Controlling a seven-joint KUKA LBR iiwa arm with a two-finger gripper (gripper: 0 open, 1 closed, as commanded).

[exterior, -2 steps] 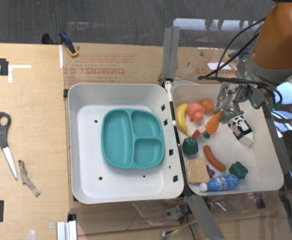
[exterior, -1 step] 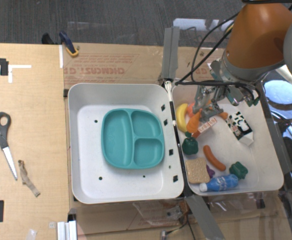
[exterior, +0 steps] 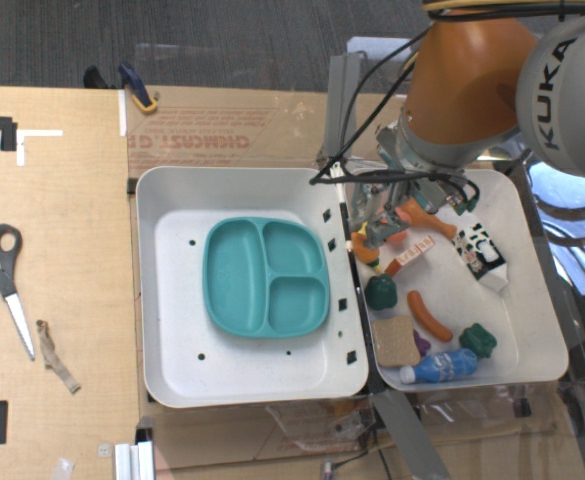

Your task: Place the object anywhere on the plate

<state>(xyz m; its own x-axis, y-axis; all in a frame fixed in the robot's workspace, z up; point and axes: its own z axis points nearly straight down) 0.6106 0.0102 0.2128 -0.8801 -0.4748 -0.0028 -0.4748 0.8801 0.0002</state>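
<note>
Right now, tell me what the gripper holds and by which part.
Cannot be told: the gripper hangs low over the toys in the right bin, and the arm's wrist hides whether anything sits between its tips.

robotics lab | KUKA arm [exterior: 492, 68] over white bins [exterior: 162, 268] | plywood bench [exterior: 52, 268] | scissors [exterior: 7, 278]

A single fixed camera hangs above the bench and looks down at a slant, set far enough back to take in both white bins: the left bin [exterior: 162, 298] with the teal divided plate [exterior: 267, 278], and the right bin [exterior: 532, 318]. Dark floor shows along the top edge. The KUKA arm [exterior: 492, 78] looms large, entering from the right.
</note>
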